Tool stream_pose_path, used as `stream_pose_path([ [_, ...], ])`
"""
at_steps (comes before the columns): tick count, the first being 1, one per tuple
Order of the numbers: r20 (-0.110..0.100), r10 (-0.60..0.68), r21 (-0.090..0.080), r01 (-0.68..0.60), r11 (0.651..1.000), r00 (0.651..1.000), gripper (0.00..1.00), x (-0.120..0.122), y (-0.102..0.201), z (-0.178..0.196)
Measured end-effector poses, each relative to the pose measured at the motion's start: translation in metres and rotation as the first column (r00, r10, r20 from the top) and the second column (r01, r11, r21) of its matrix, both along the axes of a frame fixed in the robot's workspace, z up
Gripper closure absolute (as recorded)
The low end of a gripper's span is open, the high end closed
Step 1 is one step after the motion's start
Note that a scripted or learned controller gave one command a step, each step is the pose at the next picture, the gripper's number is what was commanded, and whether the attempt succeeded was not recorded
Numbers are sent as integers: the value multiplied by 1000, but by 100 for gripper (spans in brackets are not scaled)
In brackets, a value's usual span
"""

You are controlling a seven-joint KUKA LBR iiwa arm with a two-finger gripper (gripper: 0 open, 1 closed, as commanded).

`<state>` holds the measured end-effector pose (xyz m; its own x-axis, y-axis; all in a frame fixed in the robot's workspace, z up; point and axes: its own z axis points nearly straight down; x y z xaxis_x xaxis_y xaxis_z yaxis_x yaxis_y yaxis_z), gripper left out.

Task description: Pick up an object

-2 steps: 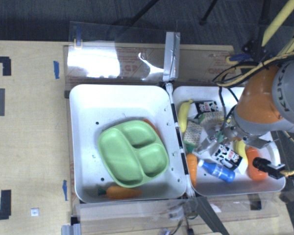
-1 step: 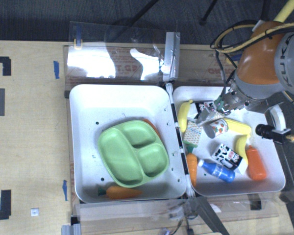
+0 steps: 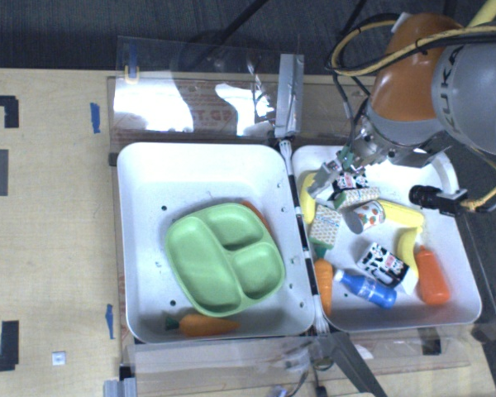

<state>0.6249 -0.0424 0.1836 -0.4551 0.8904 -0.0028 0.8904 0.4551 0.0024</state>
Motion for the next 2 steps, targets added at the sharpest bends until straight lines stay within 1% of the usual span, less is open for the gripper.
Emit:
stream_pose_path([
  [1, -6, 26, 2, -26, 1000, 1000, 0, -85, 1, -1],
  [2, 0, 275, -1, -275, 962, 962, 0, -48, -77, -30],
])
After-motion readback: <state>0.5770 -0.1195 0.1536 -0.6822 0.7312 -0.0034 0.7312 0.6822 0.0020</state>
